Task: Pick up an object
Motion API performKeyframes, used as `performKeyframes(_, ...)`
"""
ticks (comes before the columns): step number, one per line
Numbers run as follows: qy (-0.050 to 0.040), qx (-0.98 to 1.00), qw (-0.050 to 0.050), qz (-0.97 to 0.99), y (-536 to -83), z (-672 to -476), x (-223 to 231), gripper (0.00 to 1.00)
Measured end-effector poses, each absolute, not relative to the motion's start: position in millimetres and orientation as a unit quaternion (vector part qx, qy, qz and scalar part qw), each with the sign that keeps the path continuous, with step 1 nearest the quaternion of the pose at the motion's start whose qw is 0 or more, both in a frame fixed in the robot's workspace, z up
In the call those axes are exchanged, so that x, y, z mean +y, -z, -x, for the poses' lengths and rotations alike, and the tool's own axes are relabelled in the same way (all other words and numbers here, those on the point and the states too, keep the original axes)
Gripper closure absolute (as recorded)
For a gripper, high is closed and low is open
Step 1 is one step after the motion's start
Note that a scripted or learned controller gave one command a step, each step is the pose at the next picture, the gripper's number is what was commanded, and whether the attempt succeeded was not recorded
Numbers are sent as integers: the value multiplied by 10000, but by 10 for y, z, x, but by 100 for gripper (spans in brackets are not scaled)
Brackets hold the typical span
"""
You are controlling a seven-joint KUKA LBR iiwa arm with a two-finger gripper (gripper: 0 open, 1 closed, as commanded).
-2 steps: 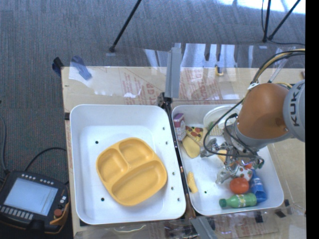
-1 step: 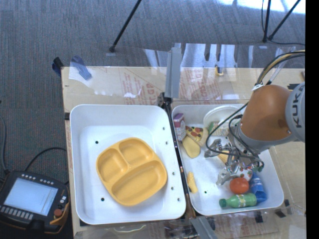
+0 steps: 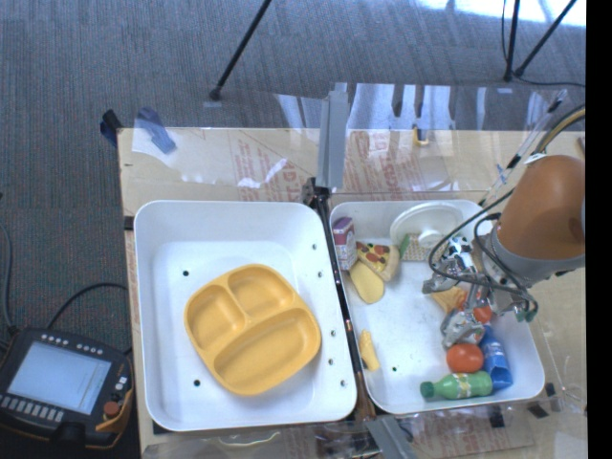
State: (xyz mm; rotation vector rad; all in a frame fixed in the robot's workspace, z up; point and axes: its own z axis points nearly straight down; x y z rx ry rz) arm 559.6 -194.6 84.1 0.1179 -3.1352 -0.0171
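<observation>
Green plastic bottle [image 3: 458, 386] lies nearest; I'd grip its light, slick, rigid middle. Tool [image 3: 461, 325] state: can't tell.

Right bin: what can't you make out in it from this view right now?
- Gripper: dark and tangled with cables; whether the fingers grip anything is unclear.
- Blue item: partly covered by the tomato and the gripper; what it is can't be told.
- White bowl: the wrist and cables cover its right side.
- Carton: label too small to read.
</observation>
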Motion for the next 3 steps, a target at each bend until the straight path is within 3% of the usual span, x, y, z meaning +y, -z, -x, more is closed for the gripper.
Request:
performKeyframes(1, 80, -9992, 60, -384, -895, -5588, -1928, 100)
performKeyframes(2, 58, -9933, 24, -1151, -825, -4901, -1880, 100)
performKeyframes(3, 82, -9931, 44, -1172, -884, -4908, -1853, 100)
